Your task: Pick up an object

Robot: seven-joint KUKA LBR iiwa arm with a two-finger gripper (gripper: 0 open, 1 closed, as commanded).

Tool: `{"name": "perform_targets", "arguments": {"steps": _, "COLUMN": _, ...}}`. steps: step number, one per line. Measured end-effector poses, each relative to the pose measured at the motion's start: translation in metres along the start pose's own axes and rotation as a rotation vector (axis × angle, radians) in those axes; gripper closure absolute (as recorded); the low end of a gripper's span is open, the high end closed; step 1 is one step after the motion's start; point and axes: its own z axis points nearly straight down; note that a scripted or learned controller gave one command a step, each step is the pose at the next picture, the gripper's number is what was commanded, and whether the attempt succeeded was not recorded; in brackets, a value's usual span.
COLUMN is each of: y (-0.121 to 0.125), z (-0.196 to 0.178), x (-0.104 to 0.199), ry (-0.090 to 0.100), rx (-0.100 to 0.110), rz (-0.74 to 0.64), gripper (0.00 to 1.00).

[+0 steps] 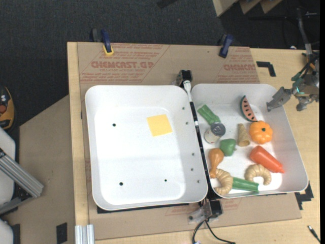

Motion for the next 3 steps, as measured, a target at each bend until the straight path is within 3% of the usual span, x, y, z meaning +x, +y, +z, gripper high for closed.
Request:
{"name": "perform_targets", "arguments": {"steps": 1, "y": 0.074, "z": 0.151, "x": 0.080, "ry": 0.004, "rx": 0.002, "rz": -0.010, "gripper": 0.00}}
{"name": "perform_targets", "arguments": {"steps": 2, "y": 0.093, "z": 0.161, "x": 0.121, "ry": -0.002, "rx": -0.010, "rz": -0.004, "gripper": 0.00}}
{"name": "perform_targets", "arguments": {"steps": 3, "y": 0.030, "z": 0.159, "x": 0.091, "ry": 0.000, "rx": -0.009, "rz": 0.005, "gripper": 0.00}}
